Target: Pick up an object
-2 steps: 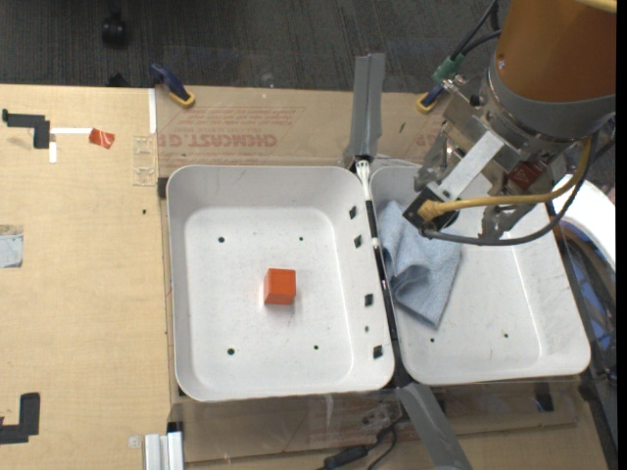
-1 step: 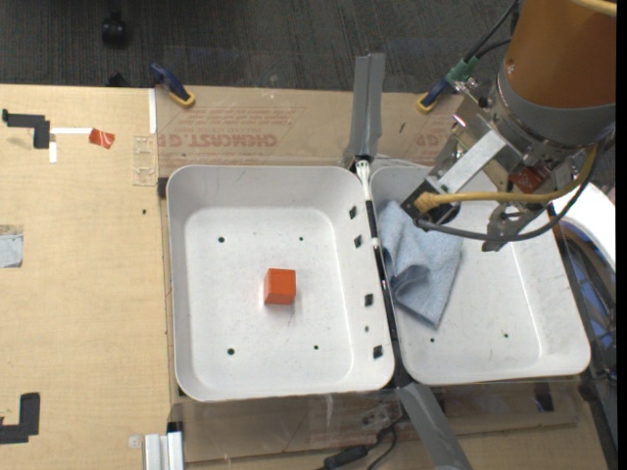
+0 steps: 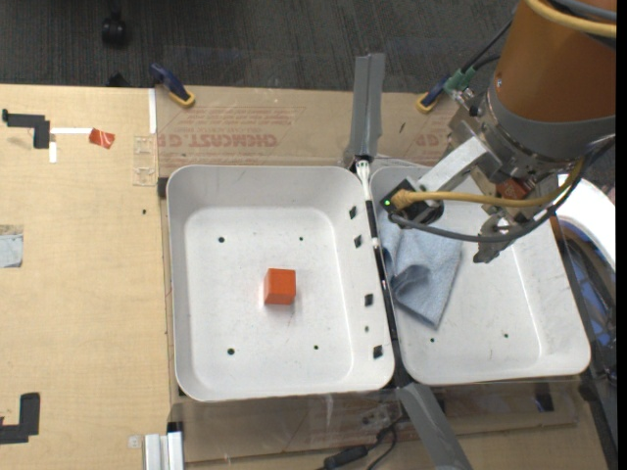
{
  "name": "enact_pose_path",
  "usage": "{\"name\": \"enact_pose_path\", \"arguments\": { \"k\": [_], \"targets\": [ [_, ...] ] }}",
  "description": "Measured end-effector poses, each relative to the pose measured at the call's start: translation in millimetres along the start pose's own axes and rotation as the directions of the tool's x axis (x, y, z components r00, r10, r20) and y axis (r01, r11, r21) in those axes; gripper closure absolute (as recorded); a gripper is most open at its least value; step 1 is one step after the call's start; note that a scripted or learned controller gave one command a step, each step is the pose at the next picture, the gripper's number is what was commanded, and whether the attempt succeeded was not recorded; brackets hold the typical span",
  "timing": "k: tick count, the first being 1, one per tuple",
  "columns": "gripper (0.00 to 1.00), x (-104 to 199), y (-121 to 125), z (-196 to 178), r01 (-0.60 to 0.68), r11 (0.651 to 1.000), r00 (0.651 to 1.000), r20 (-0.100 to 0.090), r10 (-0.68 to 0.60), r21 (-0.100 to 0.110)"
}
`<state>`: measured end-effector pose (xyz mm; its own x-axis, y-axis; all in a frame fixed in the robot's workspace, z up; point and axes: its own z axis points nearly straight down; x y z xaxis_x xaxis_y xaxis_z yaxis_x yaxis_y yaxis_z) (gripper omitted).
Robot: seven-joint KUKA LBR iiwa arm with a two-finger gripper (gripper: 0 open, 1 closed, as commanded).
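Cardboard (image 3: 255,125) with mirrored "CHEMCAST GP" print

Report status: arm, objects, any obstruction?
Arm above right bin. Orange block alone in left bin. Blue cloth bunched in right bin, left side.

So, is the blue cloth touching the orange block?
Apart. The camera view shows the orange block alone in the left bin, while the blue cloth lies in the right bin, past the walls between them.
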<state>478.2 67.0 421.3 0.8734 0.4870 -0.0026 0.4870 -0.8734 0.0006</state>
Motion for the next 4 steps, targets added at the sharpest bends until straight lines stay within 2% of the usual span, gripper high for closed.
{"name": "enact_pose_path", "arguments": {
  "k": [1, 2, 3, 4],
  "targets": [
    [0.0, -24, 43, -20, -0.264, 0.965, 0.965, 0.0, 0.264, -0.001],
    [0.0, 1, -2, -20, -0.306, 0.952, 0.952, -0.001, 0.306, -0.001],
    [0.0, -5, 9, -21, -0.306, 0.952, 0.952, -0.001, 0.306, -0.002],
    [0.0, 11, -21, -20, -0.305, 0.952, 0.952, -0.002, 0.305, -0.002]
  ]
}}
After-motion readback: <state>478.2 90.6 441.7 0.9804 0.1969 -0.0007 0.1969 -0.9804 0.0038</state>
